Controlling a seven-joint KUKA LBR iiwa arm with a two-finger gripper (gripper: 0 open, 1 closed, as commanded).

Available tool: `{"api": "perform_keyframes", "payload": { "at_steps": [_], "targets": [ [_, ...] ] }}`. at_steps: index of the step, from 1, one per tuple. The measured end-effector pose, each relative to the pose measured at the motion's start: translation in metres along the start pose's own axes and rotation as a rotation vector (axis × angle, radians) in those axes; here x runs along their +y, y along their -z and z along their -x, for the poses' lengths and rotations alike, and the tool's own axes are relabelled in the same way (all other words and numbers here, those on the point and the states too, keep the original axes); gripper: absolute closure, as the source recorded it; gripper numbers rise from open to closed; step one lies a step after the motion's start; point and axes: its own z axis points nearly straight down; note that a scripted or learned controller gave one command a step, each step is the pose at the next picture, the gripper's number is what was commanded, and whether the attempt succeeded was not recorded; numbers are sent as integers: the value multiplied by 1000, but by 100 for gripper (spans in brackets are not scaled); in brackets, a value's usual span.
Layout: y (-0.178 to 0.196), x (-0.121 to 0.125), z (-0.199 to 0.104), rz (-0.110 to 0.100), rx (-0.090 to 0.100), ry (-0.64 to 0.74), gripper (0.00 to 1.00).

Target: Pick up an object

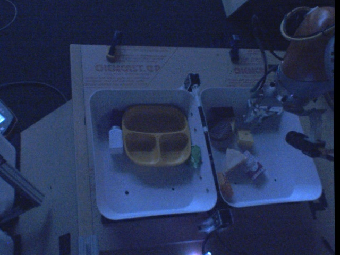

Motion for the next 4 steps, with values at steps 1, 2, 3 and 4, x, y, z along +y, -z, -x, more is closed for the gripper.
{"api": "perform_keyframes", "payload": {
  "at_steps": [1, 2, 3, 4],
  "targets": [
    [-14, -4, -4, 0, -1, -2, 100],
    [1, 3, -17, 7, -2, 0, 100],
    [-7, 9, -11, 6, -3, -2, 100],
    [-15, 0, -6, 1, -1, -3, 100]
  ]
}}
